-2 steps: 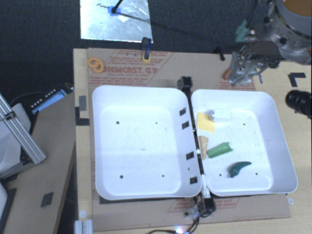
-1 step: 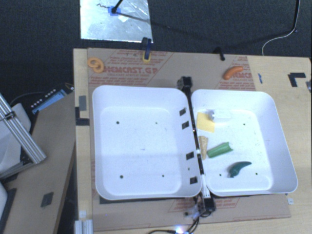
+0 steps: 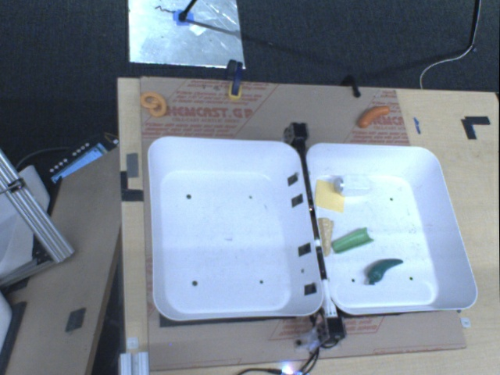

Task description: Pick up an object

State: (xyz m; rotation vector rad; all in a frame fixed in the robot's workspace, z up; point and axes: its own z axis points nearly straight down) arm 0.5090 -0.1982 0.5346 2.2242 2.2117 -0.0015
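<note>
Nothing has been picked up yet: every object lies loose in the right bin, namely a yellow block, a clear plastic piece, a green pepper, a teal pepper and a small tan piece. The whole grasp remains.

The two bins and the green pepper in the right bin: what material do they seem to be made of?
The left bin and right bin look like thin moulded white plastic, smooth and slightly glossy, with rounded rims and corners. The green pepper looks like toy plastic or rubber: its colour is even and saturated, with a soft sheen. At this size, I cannot tell which.
</note>
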